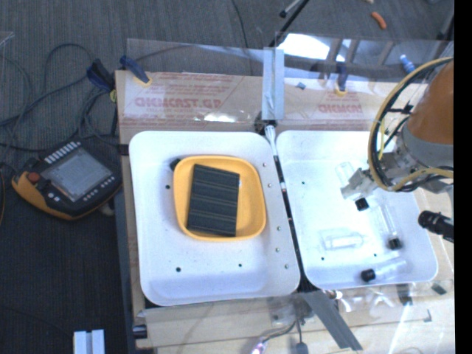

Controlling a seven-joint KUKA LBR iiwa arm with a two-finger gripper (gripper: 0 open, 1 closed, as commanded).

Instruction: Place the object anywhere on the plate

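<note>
slab (214, 199) on plate (253, 198) | plate in left bin (151, 257) | tool (357, 185) over right bin (310, 161)

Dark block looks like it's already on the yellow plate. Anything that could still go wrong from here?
1. The dark ribbed block covers most of the yellow plate, its corners close to the rim, so a nudge might tip it off.
2. The gripper hangs low over the right bin, near a clear part and small black pieces; a sweep might scatter them.
</note>
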